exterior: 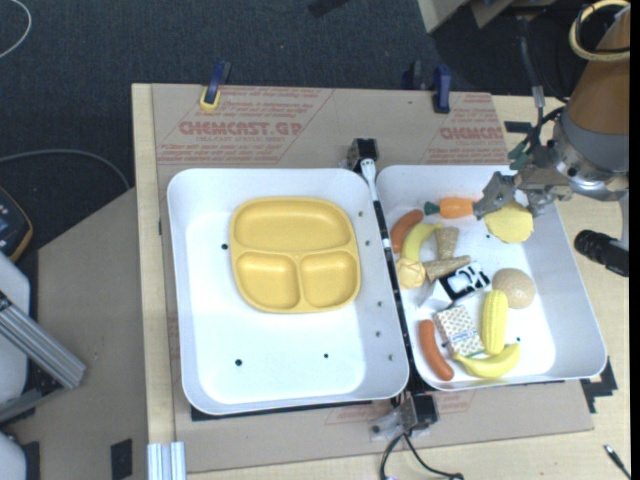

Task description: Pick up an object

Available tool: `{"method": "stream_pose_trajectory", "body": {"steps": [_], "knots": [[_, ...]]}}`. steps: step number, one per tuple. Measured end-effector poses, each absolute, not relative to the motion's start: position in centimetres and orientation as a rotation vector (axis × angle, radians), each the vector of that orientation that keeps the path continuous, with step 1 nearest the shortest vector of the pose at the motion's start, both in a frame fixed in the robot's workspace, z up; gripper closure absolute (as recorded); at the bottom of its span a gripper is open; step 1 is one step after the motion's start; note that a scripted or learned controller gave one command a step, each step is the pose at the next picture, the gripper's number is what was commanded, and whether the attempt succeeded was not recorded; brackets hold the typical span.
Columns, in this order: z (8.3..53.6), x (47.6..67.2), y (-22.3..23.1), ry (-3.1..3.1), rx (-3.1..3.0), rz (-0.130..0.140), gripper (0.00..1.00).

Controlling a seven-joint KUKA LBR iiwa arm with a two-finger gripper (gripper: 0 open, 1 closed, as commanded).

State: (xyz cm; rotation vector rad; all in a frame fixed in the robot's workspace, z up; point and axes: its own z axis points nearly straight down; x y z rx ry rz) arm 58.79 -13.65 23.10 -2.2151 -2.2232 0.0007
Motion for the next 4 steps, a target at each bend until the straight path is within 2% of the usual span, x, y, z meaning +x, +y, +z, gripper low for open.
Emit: {"method": "stream_pose_trajectory", "body": {"steps": [2, 3, 4], "knots": [[21.6, 53.3, -3.8, -2.222, -2.214, 0.003, 1.0], [21.6, 52.1, -0.7, -2.223, -2.214, 0.002, 1.0], [21.6, 52.1, -0.9, -2.219, -2.219, 0.002, 1.0]]}}
